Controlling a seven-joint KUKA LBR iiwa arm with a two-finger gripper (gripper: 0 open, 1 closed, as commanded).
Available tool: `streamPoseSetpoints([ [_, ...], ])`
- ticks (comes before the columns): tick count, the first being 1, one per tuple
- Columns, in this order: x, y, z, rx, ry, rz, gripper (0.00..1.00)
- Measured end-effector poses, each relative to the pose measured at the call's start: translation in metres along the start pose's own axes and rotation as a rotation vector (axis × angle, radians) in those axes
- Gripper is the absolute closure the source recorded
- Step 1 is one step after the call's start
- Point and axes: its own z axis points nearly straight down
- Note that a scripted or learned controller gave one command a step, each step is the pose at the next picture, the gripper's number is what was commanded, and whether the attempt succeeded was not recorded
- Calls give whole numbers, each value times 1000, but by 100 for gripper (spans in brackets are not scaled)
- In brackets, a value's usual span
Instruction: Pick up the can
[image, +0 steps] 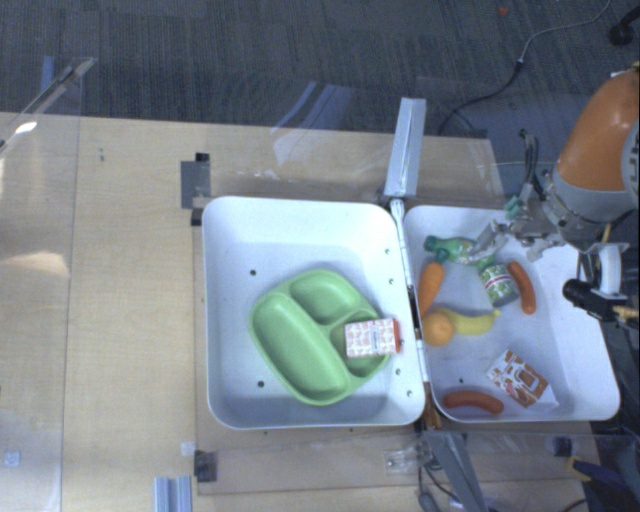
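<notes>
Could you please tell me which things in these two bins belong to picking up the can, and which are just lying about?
Belongs to the job:
small green-labelled metal can, in the right white bin
robot's hand, just above it

Lying about:
orange carrot
yellow banana
two red sausages
green divided plate
small patterned carton

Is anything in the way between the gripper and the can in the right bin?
Nothing visible lies between them. The gripper is just above the can, which lies in the right bin. A sausage crowds its right side and a green bottle lies up-left.
</notes>
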Motion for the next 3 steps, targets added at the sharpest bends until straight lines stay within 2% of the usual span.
streamPoseSetpoints([
  [1,-48,-8,86,-3,0,-30,0],
  [2,-49,-3,72,-15,-3,-32,100],
  [3,31,30,-37,-4,0,-71,100],
])
